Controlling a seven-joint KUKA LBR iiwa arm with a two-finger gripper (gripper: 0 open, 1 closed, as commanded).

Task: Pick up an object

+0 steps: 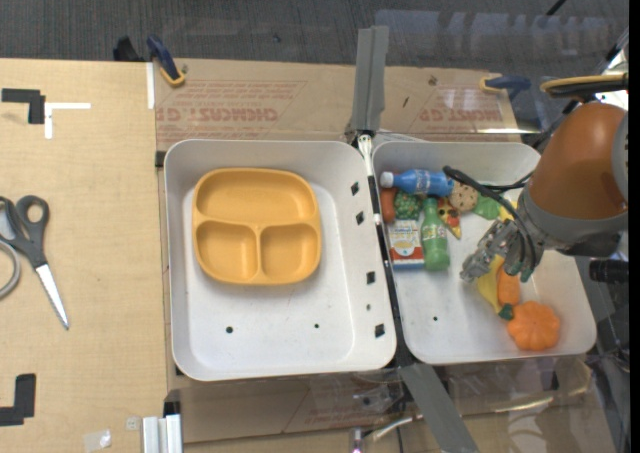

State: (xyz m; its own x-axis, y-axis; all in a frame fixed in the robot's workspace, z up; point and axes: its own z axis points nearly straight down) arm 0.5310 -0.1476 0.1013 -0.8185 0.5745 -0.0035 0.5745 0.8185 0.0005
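In the camera view, two shallow white bins are sitting side by side on the counter (80,241). The left bin (200,341) is carrying an orange divided plate (258,225), which is lying flat toward the bin's upper left, with one long compartment at the far side and two smaller ones at the near side.

The right bin (450,336) is holding a cluster of small things along its left and far parts. A blue bottle (420,181) is lying on its side near the far wall. Just below it a green bottle (434,237) is lying lengthwise, touching a small carton (404,241) on its left. A round cookie-like piece (461,198) is resting beside the blue bottle's right end.

The arm is reaching in from the right, its orange band (590,161) hanging over the right bin's far right corner. The pincer (492,259) is pointing down into the bin, just right of the green bottle, directly above a yellow banana-like piece (488,289). Whether the pincer is spread or pressed together I cannot tell, as it is blurring into the things beneath it.

An orange carrot-like piece (509,288) is lying just beside the pincer, and an orange pumpkin (535,326) is sitting near the bin's near right corner, close to the carrot-like piece.

Scissors (35,251) are lying on the counter, well apart to the left of both bins.
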